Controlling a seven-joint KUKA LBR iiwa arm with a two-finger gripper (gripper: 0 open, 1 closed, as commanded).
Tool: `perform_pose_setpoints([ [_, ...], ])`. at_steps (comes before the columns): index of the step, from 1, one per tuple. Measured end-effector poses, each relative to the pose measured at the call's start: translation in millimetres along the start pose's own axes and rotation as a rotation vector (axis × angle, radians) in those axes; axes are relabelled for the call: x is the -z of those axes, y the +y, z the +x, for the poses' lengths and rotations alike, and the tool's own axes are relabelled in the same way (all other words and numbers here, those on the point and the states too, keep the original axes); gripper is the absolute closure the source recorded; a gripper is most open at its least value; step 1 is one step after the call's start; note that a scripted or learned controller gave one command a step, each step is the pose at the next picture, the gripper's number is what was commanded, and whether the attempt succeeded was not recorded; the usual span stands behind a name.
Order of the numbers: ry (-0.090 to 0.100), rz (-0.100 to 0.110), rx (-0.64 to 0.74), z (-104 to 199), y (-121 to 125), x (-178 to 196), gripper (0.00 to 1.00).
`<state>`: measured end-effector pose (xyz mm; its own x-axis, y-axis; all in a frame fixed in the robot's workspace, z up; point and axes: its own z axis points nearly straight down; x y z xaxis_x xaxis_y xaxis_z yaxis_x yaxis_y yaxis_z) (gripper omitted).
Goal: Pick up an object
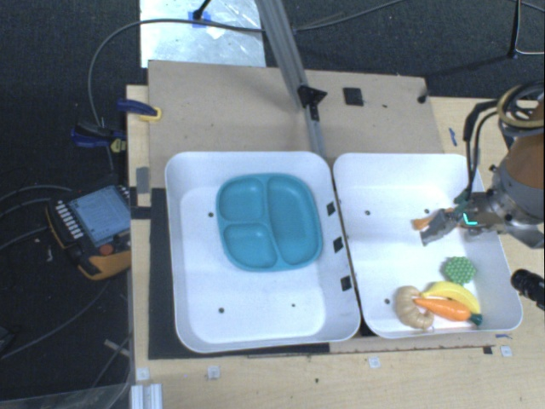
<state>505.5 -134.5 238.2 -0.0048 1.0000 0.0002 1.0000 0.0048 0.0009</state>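
The gripper [434,227] hangs over the right bin [383,177]; how its jaws stand, I cannot tell. A banana [454,293], carrot [443,308] and green ball [459,269] cluster in that bin's near right corner. A blue divided plate [269,221] sits in the left bin [196,254].

One fixed camera above my bench [255,83], angled down, both white bins [255,331] in frame, my arm [524,177] entering from its right
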Motion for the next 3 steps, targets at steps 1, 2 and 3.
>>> perform_pose_setpoints([
  [1,0.000,-0.001,0.000,0,0,0,0.00],
  [2,0.000,0.002,-0.003,8,-5,-55,0.00],
  [3,0.001,0.004,-0.004,13,-3,-117,0.00],
])
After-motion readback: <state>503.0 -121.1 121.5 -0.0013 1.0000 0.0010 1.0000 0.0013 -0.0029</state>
